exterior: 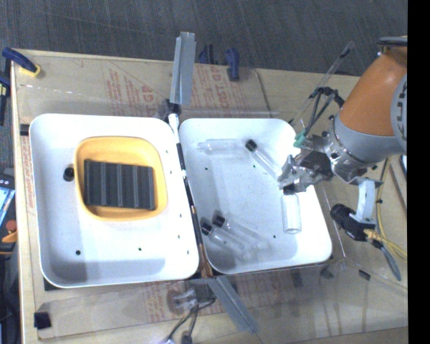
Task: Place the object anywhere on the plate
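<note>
Item: grey KUKA arm with orange band, entering from the right of the camera view. Its two-finger gripper sits over the right-hand edge of the right shallow white bin. Whether the gripper is apart or together cannot be told; dark hardware masks the tip.

Item: clear plastic vial, short and cylindrical. Lies in the right bin, just below the gripper, apparently apart from it. Long axis runs near-vertical in the picture, roughly parallel to the bin's right wall. Not seen held.

Item: clear tube with black cap, upper middle of the right bin, lying diagonally, to the gripper's left. Further clear capped tubes lie in a cluster at the bin's lower left.

Item: yellow rounded plate bearing a dark ribbed insert. Sits in the left shallow white bin, well apart from the gripper.

Judgement: the vial is the nearest candidate; carriage must then go leftward across both bins.
</note>
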`<action>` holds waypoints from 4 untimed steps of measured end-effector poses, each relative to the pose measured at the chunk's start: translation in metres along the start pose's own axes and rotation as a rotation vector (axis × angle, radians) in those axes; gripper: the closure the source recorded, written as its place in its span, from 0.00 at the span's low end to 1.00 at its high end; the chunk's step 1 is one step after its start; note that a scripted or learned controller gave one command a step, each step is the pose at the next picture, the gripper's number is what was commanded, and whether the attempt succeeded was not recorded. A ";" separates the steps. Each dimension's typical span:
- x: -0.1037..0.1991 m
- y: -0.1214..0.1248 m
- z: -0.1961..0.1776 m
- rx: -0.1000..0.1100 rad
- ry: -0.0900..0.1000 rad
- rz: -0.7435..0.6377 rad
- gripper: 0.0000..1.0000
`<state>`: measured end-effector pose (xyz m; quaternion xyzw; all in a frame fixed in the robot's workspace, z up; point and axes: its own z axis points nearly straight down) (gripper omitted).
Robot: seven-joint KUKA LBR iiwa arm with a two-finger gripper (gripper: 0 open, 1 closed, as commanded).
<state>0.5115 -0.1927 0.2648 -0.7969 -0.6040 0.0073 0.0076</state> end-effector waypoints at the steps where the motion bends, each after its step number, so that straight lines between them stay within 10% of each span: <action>1: 0.099 0.029 0.028 -0.015 0.000 -0.224 1.00; 2: 0.169 0.047 0.012 -0.020 -0.002 -0.387 1.00; 3: 0.217 0.039 0.073 -0.015 -0.003 -0.527 1.00; 4: 0.217 0.039 0.073 -0.016 -0.004 -0.526 0.00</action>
